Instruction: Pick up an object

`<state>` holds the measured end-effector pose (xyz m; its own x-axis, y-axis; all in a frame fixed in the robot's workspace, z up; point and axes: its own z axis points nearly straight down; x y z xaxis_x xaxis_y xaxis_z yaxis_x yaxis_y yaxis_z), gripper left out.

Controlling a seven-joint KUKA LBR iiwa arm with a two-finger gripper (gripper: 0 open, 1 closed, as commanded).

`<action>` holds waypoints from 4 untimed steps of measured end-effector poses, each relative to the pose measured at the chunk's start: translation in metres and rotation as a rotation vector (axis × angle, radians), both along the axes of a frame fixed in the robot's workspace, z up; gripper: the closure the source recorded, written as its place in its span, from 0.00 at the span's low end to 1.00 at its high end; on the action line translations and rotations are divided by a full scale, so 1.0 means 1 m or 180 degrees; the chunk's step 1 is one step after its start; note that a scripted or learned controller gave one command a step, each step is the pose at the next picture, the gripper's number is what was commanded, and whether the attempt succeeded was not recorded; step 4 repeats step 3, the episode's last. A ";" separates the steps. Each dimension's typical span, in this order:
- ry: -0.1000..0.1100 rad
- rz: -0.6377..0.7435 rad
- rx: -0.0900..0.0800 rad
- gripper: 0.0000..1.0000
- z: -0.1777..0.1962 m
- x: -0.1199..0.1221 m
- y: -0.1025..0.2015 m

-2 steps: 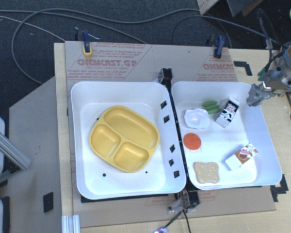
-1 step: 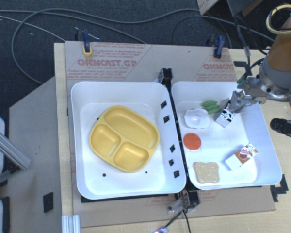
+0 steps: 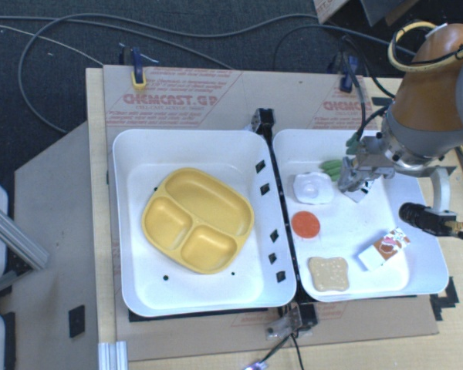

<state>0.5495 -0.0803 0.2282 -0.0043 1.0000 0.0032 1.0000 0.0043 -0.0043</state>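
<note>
Green item point(image 3: 332, 166) lies at rear of right bin point(image 3: 417, 287), touching tool point(image 3: 356, 182), which hangs low over it, prob. lining up a grasp; tool's grip state can't be told.

In the right bin we see five small things. A white round piece point(image 3: 312, 188) lies near the left wall, with a green item point(image 3: 333, 167) just beside it, partly hidden. Below sits a flat orange-red disc point(image 3: 305, 223). A tan toast-like slice point(image 3: 328, 274) lies near the front edge. A small white and red packet point(image 3: 384, 250) rests to its right, tilted.
</note>
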 end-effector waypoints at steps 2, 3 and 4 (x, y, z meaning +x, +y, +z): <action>0.0000 0.0005 0.0000 1.00 -0.016 -0.018 0.110; -0.0014 0.0007 0.0000 1.00 -0.002 -0.032 0.161; -0.0014 0.0007 0.0000 1.00 -0.002 -0.032 0.161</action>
